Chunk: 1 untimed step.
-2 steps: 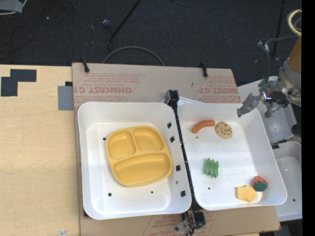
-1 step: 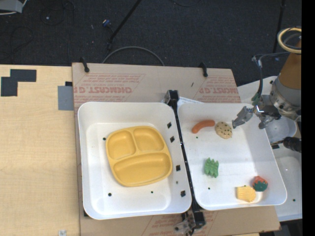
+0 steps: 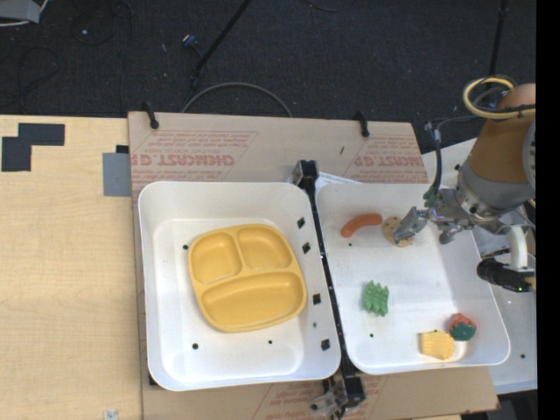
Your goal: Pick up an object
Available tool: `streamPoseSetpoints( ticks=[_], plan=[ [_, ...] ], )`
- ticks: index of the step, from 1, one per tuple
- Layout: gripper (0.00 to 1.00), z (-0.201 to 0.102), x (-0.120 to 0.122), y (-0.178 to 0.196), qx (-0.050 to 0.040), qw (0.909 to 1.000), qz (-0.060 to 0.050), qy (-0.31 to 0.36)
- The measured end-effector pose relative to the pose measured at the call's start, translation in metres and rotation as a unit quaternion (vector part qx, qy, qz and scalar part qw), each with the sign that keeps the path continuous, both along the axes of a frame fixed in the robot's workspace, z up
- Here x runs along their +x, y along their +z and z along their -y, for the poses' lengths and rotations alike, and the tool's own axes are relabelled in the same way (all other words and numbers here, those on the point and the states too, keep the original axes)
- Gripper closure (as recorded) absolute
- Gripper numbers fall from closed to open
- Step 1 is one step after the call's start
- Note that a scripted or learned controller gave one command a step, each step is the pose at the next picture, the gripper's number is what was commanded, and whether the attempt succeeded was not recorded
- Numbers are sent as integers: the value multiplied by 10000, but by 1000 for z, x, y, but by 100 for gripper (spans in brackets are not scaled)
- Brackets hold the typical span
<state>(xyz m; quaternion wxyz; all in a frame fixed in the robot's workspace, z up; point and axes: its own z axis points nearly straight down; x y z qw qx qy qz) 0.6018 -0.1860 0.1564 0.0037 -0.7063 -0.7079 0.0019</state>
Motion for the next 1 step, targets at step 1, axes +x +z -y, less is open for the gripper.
streamPoseSetpoints(
  ticks=[1],
  plan=[
    [0,2,-8,-47,-3,10000,3,-14]
  ],
)
